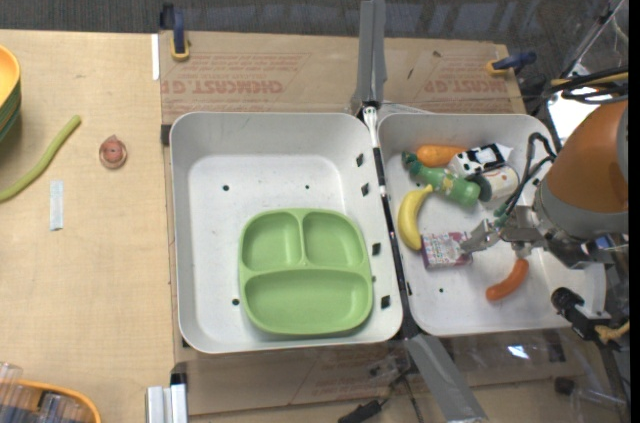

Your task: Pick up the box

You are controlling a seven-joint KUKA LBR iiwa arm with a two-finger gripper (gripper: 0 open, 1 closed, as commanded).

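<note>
One box [443,249] lies flat in the right bin [440,311] beside the banana [410,216]. The end effector [478,239] touches its right edge, fingers seemingly closing on it, though I cannot tell; lifting remains.

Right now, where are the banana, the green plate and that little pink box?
banana [411,216]: camera view, middle of its curved yellow body.
green plate [306,271]: camera view, ridge between its compartments.
pink box [441,249]: camera view, centre of its top face, by the gripper [478,239].
</note>
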